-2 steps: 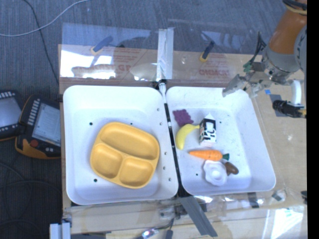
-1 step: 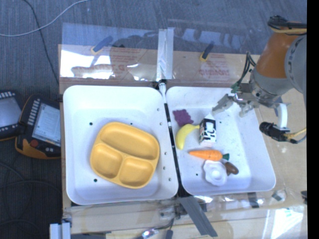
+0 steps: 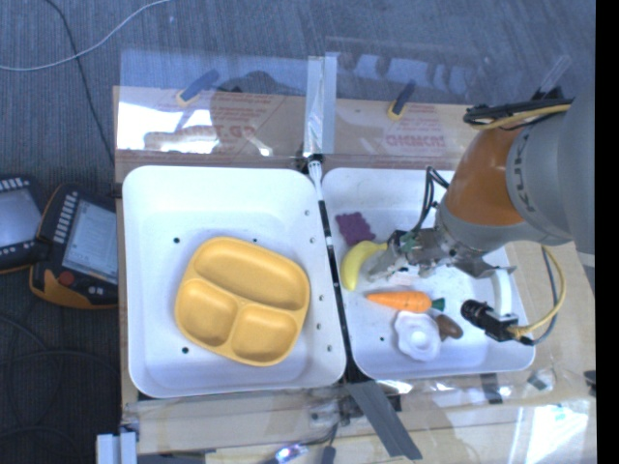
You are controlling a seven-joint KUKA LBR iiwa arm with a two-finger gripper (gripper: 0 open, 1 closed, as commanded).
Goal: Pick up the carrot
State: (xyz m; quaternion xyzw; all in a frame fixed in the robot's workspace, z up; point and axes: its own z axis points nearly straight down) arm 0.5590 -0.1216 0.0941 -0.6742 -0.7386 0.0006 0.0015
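Observation:
The orange carrot point(image 3: 398, 301) with a green top lies on its side in the right bin point(image 3: 484, 356), pointing left. My gripper point(image 3: 397, 257) hangs low over that bin, just behind the carrot and beside a yellow banana point(image 3: 356, 262). The carrot lies apart from the gripper on the bin floor, with nothing on top of it.
Purple grapes point(image 3: 355, 227) lie behind the banana. A white fried-egg toy point(image 3: 418, 337) and a brown piece point(image 3: 449, 327) sit right in front of the carrot. The left bin point(image 3: 155, 201) holds a yellow divided plate point(image 3: 242, 298). A black cable fitting point(image 3: 486, 318) hangs at the right.

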